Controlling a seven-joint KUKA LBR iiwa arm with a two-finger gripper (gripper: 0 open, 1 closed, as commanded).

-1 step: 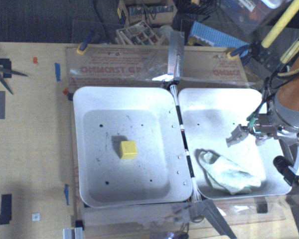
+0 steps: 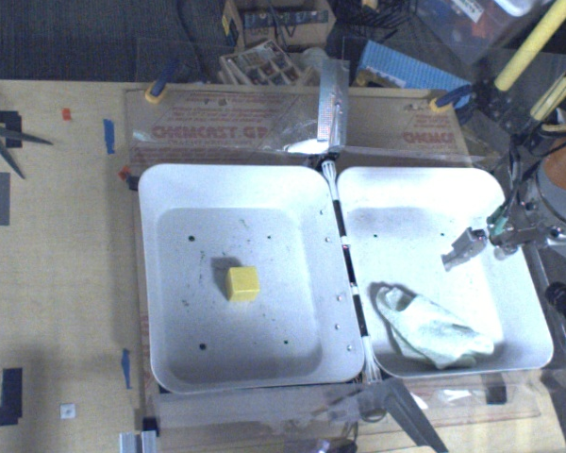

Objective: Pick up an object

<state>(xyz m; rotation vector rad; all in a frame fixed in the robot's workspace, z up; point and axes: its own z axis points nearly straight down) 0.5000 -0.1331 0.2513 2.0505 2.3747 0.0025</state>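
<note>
Item: one counter [image 2: 57,281], tan, carrying two shallow white bins side by side in the middle of the frame. Left bin [image 2: 160,196]: holds a small yellow block [image 2: 243,283], sitting near its centre, flat on the floor and well apart from every wall. Right bin [image 2: 424,189]: holds a crumpled pale cloth [image 2: 432,330] with a dark loop at its upper-left end, lying in the lower half of that bin, near the front wall. Hand [image 2: 464,247]: at the right of the frame, above the upper right part of the right bin, pointing left and downward; nothing sits between its fingers, and whether they stand wide or narrow I cannot tell at this angle. Step in hand, as judged: the approach to a pick, nothing yet grasped. The cloth is the nearer candidate, below and slightly left of the hand. Advice: come straight down over the bulkiest fold in the middle of the cloth, not its thin edge or the loop. Close only once low enough to gather fabric. Keep clear of the bin's front wall. Risk: soft cloth may slip out on lifting.
</note>
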